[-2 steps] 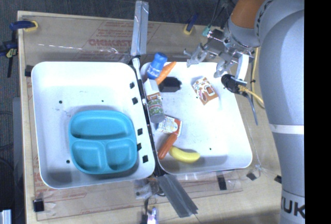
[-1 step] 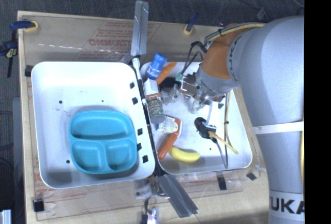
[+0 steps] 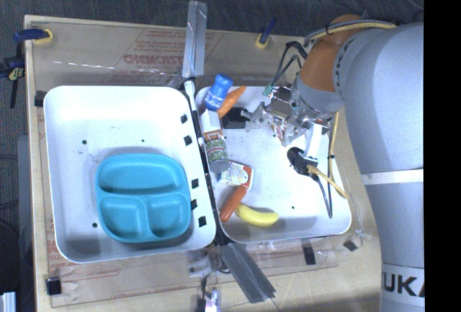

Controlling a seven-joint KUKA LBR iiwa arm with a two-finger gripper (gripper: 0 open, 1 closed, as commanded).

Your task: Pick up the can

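The can (image 3: 215, 149), small with a red and green label, lies against the left wall of the right bin (image 3: 317, 220). My gripper (image 3: 245, 118) hangs over the upper middle of that bin, up and to the right of the can and apart from it. The grey arm with its orange band (image 3: 320, 69) comes in from the right behind it. Nothing shows in the gripper's grasp.
A white bottle with a blue cap (image 3: 217, 89) and an orange carrot (image 3: 232, 100) lie at the right bin's top left. A packet (image 3: 238, 174), another carrot (image 3: 231, 204) and a banana (image 3: 258, 216) lie below the can. The left bin (image 3: 72, 116) holds a blue divided plate (image 3: 142, 197).
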